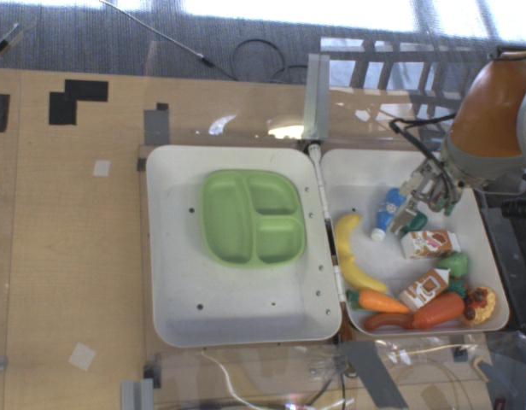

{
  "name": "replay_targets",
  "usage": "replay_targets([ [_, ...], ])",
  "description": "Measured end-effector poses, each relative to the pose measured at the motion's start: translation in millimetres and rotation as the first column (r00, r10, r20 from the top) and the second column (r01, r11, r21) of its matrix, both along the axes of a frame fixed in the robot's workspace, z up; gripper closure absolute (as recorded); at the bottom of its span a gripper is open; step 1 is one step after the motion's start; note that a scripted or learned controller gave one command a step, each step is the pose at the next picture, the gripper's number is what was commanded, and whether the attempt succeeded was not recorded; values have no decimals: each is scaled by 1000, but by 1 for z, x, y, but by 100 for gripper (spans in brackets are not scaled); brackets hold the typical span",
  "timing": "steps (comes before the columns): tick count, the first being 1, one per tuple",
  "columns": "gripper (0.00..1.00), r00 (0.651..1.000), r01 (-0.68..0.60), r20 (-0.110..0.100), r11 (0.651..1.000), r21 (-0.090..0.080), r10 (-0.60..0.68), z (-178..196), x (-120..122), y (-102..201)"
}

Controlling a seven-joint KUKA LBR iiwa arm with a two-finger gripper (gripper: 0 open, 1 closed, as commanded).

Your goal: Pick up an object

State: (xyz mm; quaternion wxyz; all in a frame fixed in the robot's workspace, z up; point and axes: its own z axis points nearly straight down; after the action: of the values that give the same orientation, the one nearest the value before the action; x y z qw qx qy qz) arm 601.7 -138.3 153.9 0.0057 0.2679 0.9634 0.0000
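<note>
My gripper (419,202) hangs low over the upper middle of the right bin (357,173), reaching in from the right. A small blue and white bottle (388,213) lies right at its left side, and a dark green piece (416,223) sits just under it. I cannot make out whether anything is between its tips. Below it lie a yellow banana (348,254), a white and red carton (429,243) and a second carton (423,289).
Along the right bin's front edge lie an orange carrot (382,301), a red sausage (386,320), a red-orange pepper (439,310), a green toy (455,265) and a round red item (478,304). The left bin (173,254) holds a green divided plate (253,216).
</note>
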Motion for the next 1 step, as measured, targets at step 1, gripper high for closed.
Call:
replay_targets([
  [1, 0, 960, 280, -3, 960, 4, -280, -59, 31, 38],
])
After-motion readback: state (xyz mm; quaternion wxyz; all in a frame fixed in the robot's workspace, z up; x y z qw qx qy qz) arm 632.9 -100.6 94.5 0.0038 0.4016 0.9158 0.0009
